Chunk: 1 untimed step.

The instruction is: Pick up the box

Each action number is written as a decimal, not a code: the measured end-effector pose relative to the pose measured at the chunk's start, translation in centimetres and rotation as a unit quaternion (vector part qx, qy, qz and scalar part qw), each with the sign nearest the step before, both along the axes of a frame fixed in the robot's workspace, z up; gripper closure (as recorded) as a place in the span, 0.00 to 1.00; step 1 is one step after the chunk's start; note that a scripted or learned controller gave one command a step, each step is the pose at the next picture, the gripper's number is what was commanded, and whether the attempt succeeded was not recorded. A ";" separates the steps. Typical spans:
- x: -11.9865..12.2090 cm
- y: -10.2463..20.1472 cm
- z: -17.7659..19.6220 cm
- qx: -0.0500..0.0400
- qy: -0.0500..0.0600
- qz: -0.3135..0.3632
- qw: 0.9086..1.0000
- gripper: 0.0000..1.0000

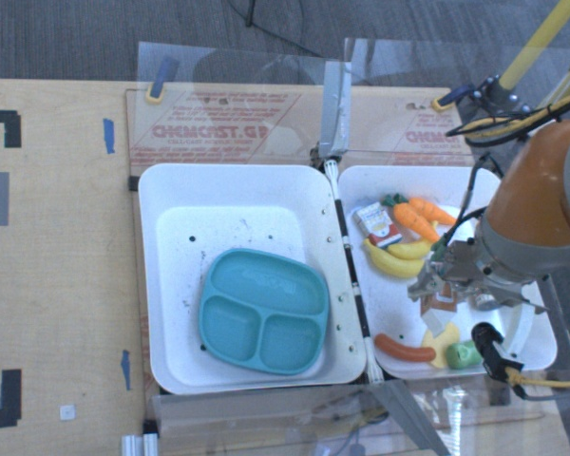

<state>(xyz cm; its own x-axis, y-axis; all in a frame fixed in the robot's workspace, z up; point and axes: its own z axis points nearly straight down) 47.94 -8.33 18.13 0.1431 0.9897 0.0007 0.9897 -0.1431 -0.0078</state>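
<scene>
Hovering low over the right bin [543,348], the end effector [444,288] is sitting among grey wrist hardware and cables, and how far it is parted cannot be told from this slant; nothing is visibly held. A box [372,220], small, white with a red label, is lying flat toward the bin's upper left, well apart from the end effector and touching or nearly touching a banana [396,257] just below it. Carrots [421,218] are lying just to its right. Something brownish is peeking out under the end effector, too hidden to name. Nearer the bin's front edge a sausage [405,349] and a green fruit [464,354] are resting. In the left bin [167,200] a teal plate [264,310] is lying.

To do this step well, the arm is probably needing to travel up and left, centre over the box, align with its narrower sides, and descend clear of the banana and carrots, so neither gets pinched or pushes the box askew.
</scene>
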 end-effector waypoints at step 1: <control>2.1 12.2 0.0 -0.002 -0.002 -0.005 1.000 1.00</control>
